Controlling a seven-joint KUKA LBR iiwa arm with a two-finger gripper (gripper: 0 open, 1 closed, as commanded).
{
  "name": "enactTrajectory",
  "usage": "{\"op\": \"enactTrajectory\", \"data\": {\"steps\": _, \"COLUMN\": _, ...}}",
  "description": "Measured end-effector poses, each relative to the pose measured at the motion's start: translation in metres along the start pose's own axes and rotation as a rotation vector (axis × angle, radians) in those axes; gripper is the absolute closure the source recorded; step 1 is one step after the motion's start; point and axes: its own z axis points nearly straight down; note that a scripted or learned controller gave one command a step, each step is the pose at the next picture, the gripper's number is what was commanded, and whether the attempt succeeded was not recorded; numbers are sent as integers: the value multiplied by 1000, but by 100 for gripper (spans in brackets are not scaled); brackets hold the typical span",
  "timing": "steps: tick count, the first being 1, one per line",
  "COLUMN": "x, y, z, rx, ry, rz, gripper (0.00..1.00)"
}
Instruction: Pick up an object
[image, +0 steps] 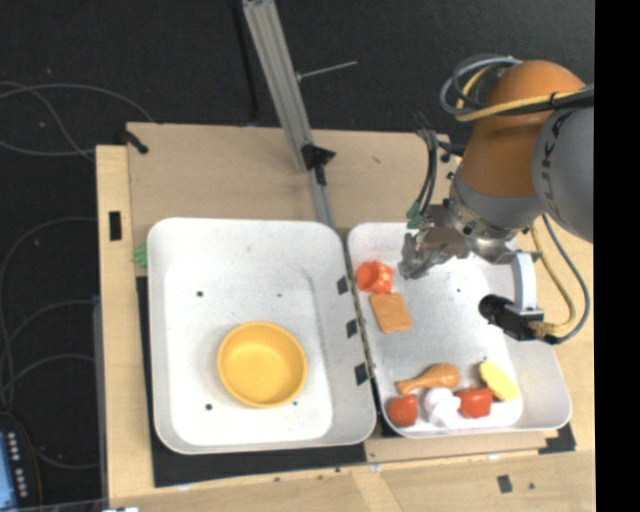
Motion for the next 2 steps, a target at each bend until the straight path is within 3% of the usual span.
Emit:
{"op": "enactTrajectory", "data": {"steps": 1, "x": 56, "y": 17, "z": -2, "rx": -1, "ry": 2, "rz": -2, "gripper": 100}}
{"op": "enactTrajectory", "data": {"steps": 2, "x": 93, "y": 40, "z": 4, "rx": 0, "ry": 0, "rz": 0, "gripper": 100}}
